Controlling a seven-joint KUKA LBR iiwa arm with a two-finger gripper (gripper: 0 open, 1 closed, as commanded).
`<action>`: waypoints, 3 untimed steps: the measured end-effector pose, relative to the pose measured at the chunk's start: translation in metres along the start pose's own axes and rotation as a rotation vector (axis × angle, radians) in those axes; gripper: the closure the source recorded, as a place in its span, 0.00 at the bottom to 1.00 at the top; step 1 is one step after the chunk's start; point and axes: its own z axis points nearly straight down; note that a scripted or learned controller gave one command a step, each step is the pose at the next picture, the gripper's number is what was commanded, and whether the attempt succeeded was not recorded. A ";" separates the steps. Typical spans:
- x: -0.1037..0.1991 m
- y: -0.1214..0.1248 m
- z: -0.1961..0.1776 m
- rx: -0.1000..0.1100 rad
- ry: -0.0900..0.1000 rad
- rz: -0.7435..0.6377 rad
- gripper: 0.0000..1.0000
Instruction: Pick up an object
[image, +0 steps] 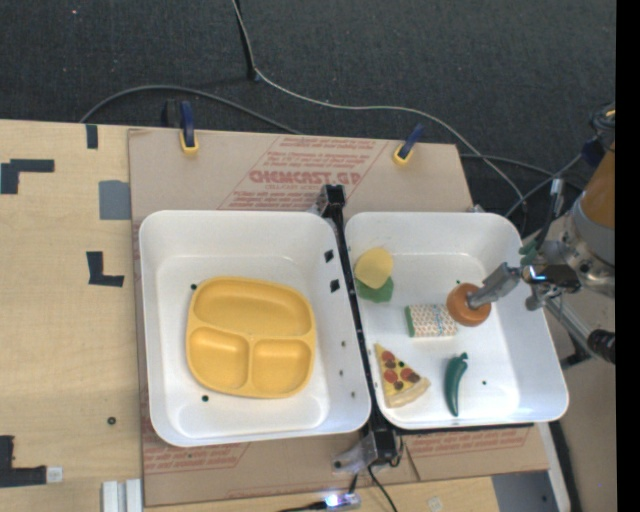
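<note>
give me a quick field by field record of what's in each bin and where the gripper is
left bin: yellow divided plate
right bin: yellow and green toy, patterned block, orange round toy, pizza slice, green pepper
gripper: over right bin, reaching in from the right, tip at the orange round toy
grasp: cannot tell

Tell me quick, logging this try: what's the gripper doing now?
Gripper: over the orange round toy in the right bin; open or closed cannot be told.
</note>
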 end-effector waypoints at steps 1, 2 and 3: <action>0.000 0.002 -0.006 -0.012 -0.003 -0.004 0.00; 0.004 0.000 0.035 -0.012 -0.002 -0.004 0.00; -0.004 -0.003 0.096 -0.006 -0.001 -0.003 0.00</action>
